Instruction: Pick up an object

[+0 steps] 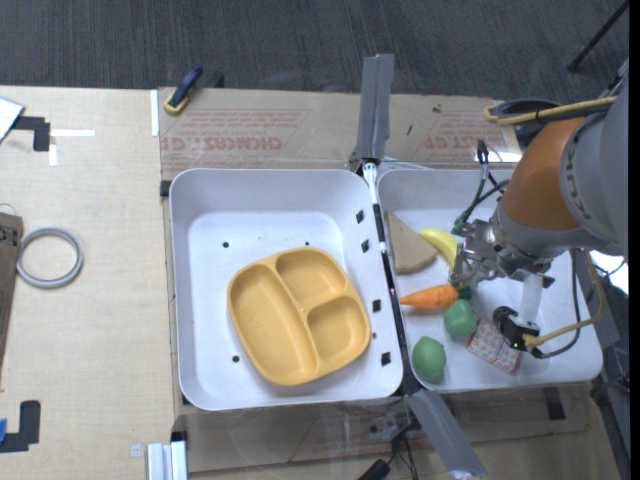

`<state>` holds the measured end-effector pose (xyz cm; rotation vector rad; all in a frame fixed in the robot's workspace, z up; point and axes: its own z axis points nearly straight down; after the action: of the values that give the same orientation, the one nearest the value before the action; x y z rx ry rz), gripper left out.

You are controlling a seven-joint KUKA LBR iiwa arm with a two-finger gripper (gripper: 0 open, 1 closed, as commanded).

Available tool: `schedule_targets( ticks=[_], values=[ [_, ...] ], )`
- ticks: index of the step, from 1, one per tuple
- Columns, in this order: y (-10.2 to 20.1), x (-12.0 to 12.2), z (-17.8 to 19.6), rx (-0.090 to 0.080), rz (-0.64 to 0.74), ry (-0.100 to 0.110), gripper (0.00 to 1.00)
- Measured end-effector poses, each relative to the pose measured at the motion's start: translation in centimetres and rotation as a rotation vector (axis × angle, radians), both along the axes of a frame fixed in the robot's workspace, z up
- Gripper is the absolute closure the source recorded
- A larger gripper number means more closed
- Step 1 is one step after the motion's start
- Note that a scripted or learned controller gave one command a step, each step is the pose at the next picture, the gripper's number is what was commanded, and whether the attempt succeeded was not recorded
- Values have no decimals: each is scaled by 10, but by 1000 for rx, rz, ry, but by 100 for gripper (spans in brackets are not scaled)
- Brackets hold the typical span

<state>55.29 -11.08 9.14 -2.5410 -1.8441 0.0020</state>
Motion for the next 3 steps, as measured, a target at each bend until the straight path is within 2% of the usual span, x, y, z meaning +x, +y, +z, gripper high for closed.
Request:
schedule_targets(
  ticks=[1, 2, 3],
  values=[
    [27, 44, 100, -4, -422, 0, 100],
    [-37, 45, 309, -4, -399, 1, 100],
    [-27, 39, 176, -3, -438, 4, 100]
  ],
)
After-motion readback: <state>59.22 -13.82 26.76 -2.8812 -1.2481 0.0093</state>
